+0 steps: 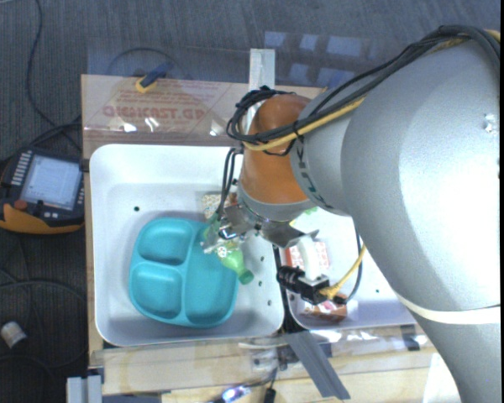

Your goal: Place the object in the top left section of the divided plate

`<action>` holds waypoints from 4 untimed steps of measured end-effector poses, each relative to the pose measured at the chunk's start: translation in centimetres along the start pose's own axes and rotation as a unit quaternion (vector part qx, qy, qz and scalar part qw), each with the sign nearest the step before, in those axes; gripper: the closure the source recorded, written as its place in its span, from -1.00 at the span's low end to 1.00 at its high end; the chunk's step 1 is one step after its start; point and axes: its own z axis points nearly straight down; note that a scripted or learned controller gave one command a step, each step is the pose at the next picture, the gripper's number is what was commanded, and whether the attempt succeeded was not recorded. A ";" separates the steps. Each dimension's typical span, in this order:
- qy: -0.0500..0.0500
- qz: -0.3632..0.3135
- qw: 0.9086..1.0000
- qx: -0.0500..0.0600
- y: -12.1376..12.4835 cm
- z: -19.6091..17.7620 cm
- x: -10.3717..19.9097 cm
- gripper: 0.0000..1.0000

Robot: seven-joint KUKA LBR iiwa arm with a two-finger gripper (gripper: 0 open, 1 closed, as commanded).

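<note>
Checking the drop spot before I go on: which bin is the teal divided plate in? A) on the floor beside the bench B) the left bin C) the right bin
B: the teal divided plate lies flat inside the left bin, with the pincer at its right edge.

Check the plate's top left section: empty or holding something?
Empty: the top left section of the divided plate shows bare teal.
</note>
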 end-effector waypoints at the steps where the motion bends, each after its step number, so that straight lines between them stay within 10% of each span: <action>1: 0.000 0.109 0.994 -0.002 1.6 2.6 0.7 1.00; 2: 0.008 0.343 0.939 -0.009 3.0 3.8 0.6 1.00; 3: 0.005 0.356 0.934 -0.019 -1.7 3.7 2.9 1.00; 4: -0.001 0.249 0.969 0.000 3.6 0.3 0.9 1.00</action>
